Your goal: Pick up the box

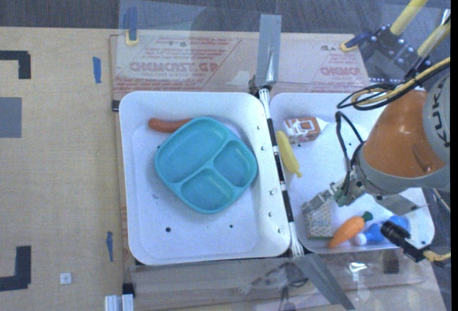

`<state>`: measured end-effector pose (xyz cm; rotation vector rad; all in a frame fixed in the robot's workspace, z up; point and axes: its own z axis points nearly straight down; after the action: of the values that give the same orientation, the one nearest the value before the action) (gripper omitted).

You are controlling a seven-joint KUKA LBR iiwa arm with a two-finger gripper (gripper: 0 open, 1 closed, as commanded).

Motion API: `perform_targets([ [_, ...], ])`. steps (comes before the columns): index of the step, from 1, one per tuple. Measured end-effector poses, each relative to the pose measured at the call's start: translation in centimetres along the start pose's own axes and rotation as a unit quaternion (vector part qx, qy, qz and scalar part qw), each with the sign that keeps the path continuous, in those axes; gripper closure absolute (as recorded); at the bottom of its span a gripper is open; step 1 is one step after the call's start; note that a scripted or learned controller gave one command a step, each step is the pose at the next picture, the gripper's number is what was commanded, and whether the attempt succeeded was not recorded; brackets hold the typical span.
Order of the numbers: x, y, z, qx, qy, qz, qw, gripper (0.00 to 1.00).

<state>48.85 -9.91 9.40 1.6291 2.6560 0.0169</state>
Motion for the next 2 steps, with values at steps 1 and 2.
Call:
perform_targets([
  [1,-0.03,0.13,-1.14,-0.002,0.001,0.001,1.0000,1.00],
  [2,-0.10,0.10,-1.17,-0.002,0.000,0.001,1.0000,0.00],
])
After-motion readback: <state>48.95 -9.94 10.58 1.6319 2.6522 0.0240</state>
